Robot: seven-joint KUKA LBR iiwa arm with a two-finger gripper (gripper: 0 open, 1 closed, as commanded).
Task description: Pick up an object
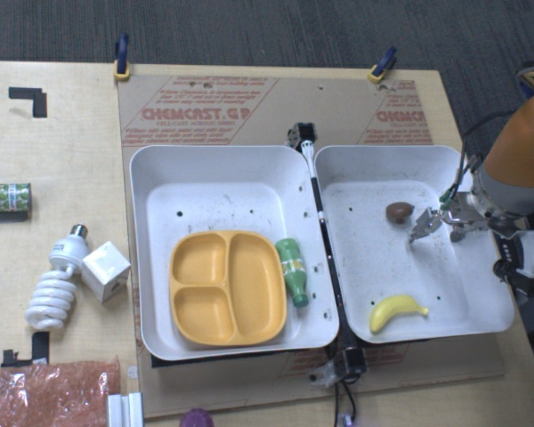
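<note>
A small brown roundish object (399, 212) lies in the upper middle of the right bin (481, 320). A yellow banana (397, 312) rests near that bin's front wall. My gripper (430, 224) hangs low over the right bin, just right of the brown object and slightly nearer the front. It is open, with nothing between its fingers. The left bin (151, 238) holds a yellow divided plate (228, 287). A green bottle (293, 271) lies along the plate's right edge.
Outside the bins on the bench's left lie a white spiral light bulb (55, 288), a small white cube (106, 270) and a green can (10, 199). A pinkish bag (49, 397) sits at the front left corner. The arm's cables hang by the right bin's right wall.
</note>
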